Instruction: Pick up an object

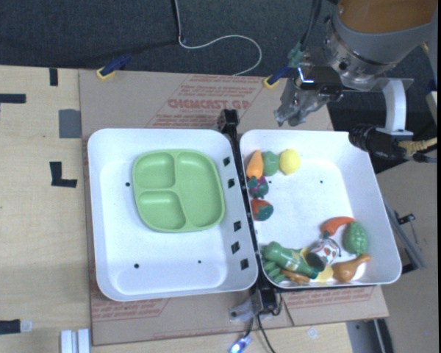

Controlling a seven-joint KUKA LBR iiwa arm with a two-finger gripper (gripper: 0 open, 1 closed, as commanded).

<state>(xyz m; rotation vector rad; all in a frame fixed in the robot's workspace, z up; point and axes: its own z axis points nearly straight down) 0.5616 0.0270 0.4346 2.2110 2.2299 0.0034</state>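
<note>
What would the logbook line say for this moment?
gripper: above right bin's far edge, nothing held | yellow lemon: nearest | green tray: left bin

This is a robot lab: two white bins (110, 219) stand on a cardboard sheet (198, 98) on a bench with black tape marks (4, 105), cables (206, 43) and clamps (112, 67).

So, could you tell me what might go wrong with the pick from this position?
The gripper hangs above the far rim of the right bin, so it still has to travel to any toy. The carrot and the dark toys below it lie tight against the divider wall, where a finger could hit the wall. The pile in the near corner is packed together, so a grasp there may catch two items or slip off. The yellow lemon could roll away.
</note>
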